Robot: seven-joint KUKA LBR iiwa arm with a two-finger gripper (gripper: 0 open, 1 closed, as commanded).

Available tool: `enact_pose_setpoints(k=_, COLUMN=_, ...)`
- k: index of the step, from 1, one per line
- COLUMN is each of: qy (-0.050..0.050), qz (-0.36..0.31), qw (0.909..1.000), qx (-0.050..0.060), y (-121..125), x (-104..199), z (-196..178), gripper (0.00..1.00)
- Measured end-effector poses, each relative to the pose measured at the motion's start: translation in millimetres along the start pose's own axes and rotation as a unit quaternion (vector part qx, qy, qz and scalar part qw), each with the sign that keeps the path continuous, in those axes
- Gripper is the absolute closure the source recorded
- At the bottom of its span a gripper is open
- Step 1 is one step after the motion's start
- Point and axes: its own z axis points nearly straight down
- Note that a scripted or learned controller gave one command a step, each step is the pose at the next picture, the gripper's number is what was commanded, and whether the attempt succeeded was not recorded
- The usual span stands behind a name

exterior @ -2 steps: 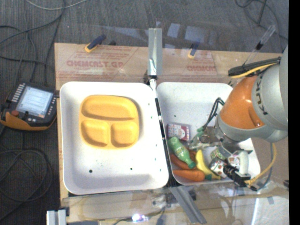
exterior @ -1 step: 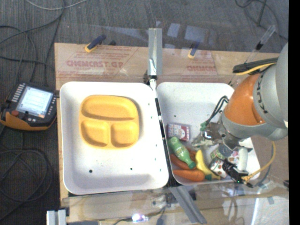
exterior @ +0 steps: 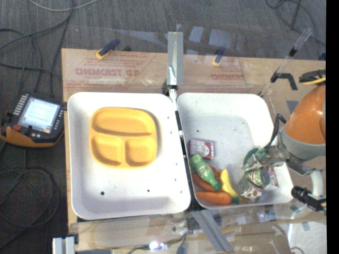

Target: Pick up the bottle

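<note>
The bottle (exterior: pixel 205 171) is small and green. It lies on its side in the right bin (exterior: pixel 228 115), near the bin's left wall, pointing towards the front right. My gripper (exterior: pixel 256 160) hangs low over the front right part of that bin, well to the right of the bottle and apart from it. Directly under the gripper is a printed can (exterior: pixel 259 179); whether the gripper touches it is unclear. The arm's orange band (exterior: pixel 310 118) rises at the right edge.
Beside the bottle lie two orange carrots (exterior: pixel 212 197), a yellow banana (exterior: pixel 227 182) and a small red and white packet (exterior: pixel 202 148). The left bin (exterior: pixel 79 184) holds a yellow divided tray (exterior: pixel 125 136). A metal divider (exterior: pixel 174 62) stands behind the bins.
</note>
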Motion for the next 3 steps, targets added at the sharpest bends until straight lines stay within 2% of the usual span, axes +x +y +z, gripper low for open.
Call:
enact_pose_setpoints(k=1, qy=0.001, qz=-0.162, qw=0.9868, qx=-0.001, y=-1, x=21, z=-127, gripper=1.0)
enact_pose_setpoints(k=2, qy=0.0, qz=-0.223, qw=0.9747, qx=-0.001, y=5, x=73, z=-167, gripper=1.0)
enact_pose_setpoints(k=3, qy=-0.001, qz=-0.275, qw=0.9615, qx=-0.001, y=84, x=68, z=-281, gripper=1.0)
